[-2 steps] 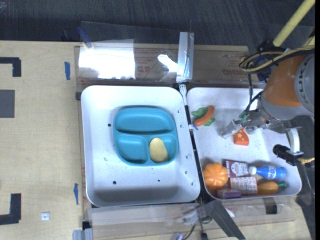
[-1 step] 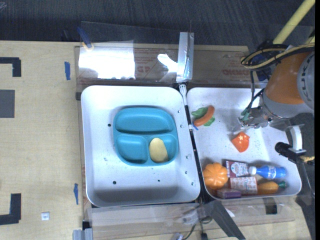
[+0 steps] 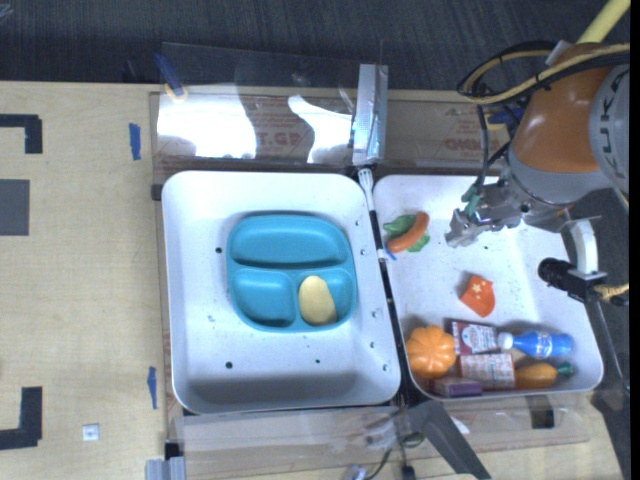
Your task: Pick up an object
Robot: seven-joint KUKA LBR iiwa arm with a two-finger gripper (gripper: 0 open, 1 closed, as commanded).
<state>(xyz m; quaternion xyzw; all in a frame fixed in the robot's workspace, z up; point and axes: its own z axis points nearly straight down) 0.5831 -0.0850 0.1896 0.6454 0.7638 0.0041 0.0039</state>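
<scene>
Bottle (image 3: 505,343) label print blurred, cardboard (image 3: 300,133) lettering glare-washed, nothing readable

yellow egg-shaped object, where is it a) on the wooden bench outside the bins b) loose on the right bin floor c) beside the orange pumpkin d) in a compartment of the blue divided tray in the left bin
d: the yellow egg-shaped object lies in the lower right compartment of the blue divided plastic tray, which sits in the left white bin.
</scene>
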